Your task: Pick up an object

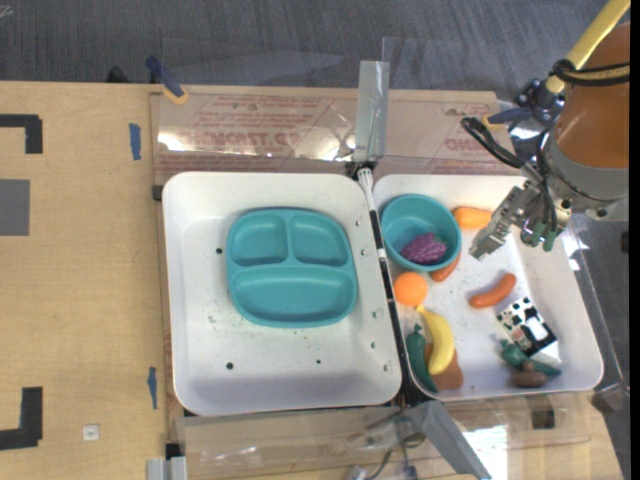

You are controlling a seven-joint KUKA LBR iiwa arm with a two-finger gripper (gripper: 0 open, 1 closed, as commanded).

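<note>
Nearest us, along the right bin's [590,353] front edge, we see a banana [438,340] beside a green piece [417,353] and a brownish one [449,374], and a black-and-white toy [526,325] over small dark items [527,368]. Any of these could be the object to pick; none is between the claw's [515,222] fingers. We cannot tell whether the claw is spread or clenched. It hangs over the bin's far right, above an orange sausage shape [493,290]. Further back sit an orange ball [409,288] and a teal bowl [421,228] holding purple grapes [424,247]; the left bin [190,298] holds a teal divided plate [291,266]. We judge the crowding risky: a descent could nudge neighbours, or round pieces could roll from a pinch.
</note>
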